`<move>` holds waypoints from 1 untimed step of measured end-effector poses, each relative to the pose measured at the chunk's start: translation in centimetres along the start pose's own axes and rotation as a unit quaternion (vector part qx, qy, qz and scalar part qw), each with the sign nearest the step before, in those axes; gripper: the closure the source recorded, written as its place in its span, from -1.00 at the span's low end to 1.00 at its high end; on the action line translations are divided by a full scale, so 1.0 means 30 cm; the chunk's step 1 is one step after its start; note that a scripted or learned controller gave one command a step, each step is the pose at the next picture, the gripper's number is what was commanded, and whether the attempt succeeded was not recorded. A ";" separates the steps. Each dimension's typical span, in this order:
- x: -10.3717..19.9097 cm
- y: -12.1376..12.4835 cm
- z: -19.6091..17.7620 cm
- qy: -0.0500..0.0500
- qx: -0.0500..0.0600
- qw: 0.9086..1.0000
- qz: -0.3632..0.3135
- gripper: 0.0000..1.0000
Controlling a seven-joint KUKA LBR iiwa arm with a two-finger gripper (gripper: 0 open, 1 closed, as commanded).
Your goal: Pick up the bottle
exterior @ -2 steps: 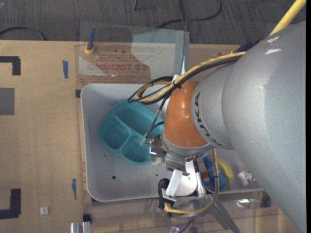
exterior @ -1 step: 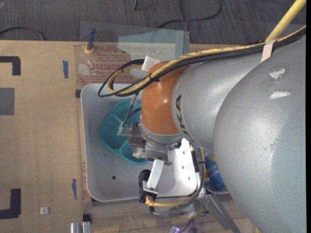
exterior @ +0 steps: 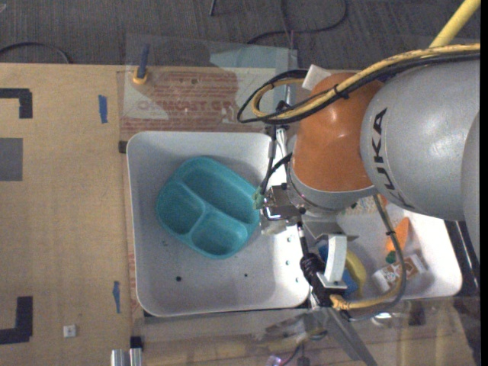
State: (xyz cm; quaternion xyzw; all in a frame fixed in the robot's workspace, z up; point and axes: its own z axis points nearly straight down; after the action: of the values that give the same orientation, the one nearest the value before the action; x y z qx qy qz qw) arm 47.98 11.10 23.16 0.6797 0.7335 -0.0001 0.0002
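Wooden bench (exterior: 61, 204) bears white bins (exterior: 152, 280); grey carpet (exterior: 114, 14) behind.

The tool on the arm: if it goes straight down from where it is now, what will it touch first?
Probably the right rim of the teal divided plate in the left bin. The tool seems to hang over that edge, but its height and finger position are unclear from above.

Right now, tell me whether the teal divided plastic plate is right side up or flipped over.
Right side up. The teal divided plastic plate lies flat in the left white bin, its three hollow compartments and raised dividers facing the camera.
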 end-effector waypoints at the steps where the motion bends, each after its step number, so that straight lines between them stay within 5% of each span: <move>1: 0.276 0.015 0.112 0.000 0.001 1.000 0.002 1.00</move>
State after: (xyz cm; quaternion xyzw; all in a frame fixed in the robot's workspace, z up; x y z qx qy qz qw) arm 47.81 19.39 19.79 0.6812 0.7321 -0.0010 -0.0007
